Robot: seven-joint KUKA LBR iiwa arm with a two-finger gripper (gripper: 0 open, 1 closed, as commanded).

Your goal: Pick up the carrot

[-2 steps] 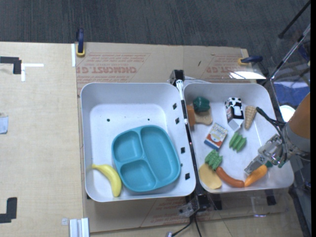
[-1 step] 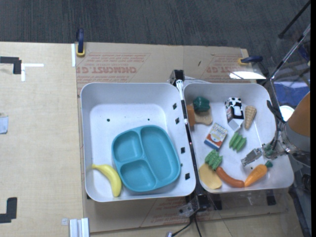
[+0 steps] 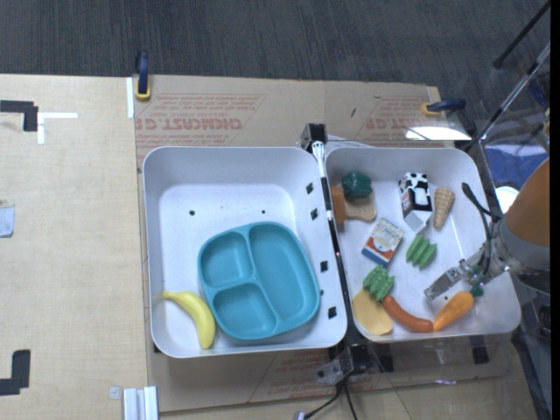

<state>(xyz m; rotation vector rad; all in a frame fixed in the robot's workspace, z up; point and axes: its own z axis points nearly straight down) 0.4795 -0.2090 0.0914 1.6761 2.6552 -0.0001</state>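
The carrot (image 3: 451,311), orange with a small green top, lies near the front right corner of the right bin (image 3: 398,157), its tip pointing left. My gripper (image 3: 462,280) hangs low just above and behind the carrot's green end, reaching in from the right. Its fingers are open; one pale finger (image 3: 442,285) stretches left over the bin floor. The carrot rests on the floor, and nothing sits between the fingers.
Close to the carrot are a red-orange sausage (image 3: 407,314), a yellow chip (image 3: 371,316) and green broccoli (image 3: 378,283). Farther back lie green beans (image 3: 421,252), a small carton (image 3: 382,241), a cow-patterned box (image 3: 415,193) and a cone (image 3: 443,206). The left bin (image 3: 166,234) holds a teal plate (image 3: 258,280) and a banana (image 3: 198,315).
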